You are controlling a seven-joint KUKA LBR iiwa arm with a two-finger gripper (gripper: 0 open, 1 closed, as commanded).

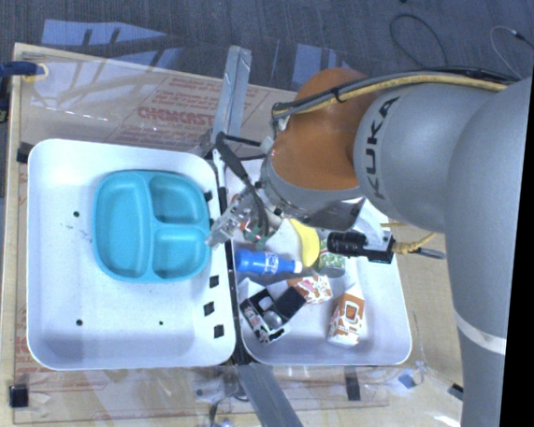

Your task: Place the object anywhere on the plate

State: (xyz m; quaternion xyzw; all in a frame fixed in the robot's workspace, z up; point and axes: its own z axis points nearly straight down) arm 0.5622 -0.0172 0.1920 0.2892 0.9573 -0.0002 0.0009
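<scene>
Arm [413, 156] marked "KUKA"; the gripper [238, 222], state indiscernible, sits beside the blue plate [148, 225]. Red, partly legible lettering [178, 115] crosses the surface.

Beside my right bin [395, 347], a blue clamp [22, 69] grips the surface's [120, 81] far-left edge.

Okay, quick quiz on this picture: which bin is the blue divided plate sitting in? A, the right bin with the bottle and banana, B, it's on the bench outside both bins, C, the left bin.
C: the blue divided plate lies flat in the left bin, while the blue bottle and banana lie in the right bin.
</scene>
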